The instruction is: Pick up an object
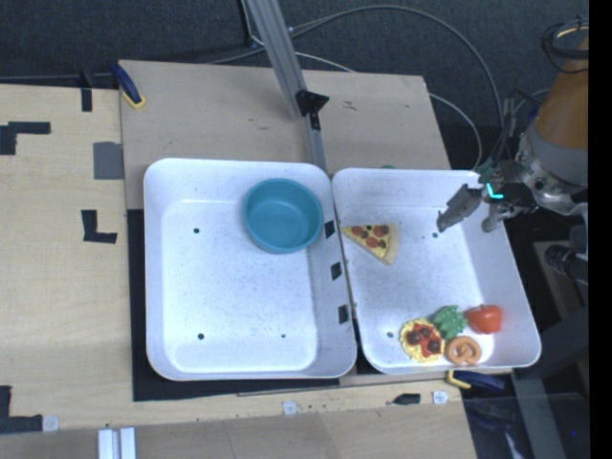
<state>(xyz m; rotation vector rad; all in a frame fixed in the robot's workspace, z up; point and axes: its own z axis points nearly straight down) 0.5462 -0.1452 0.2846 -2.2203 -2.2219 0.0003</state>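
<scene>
Two white bins sit side by side. The gripper (470, 210) hovers over the right bin's (421, 275) far right edge, fingers spread apart, holding nothing. To do this step well, it should probably pick the pizza slice (372, 240), lying alone near that bin's left wall, and descend centred over it. The arm (559, 132) reaches in from the right, wrist tilted downward.
</scene>
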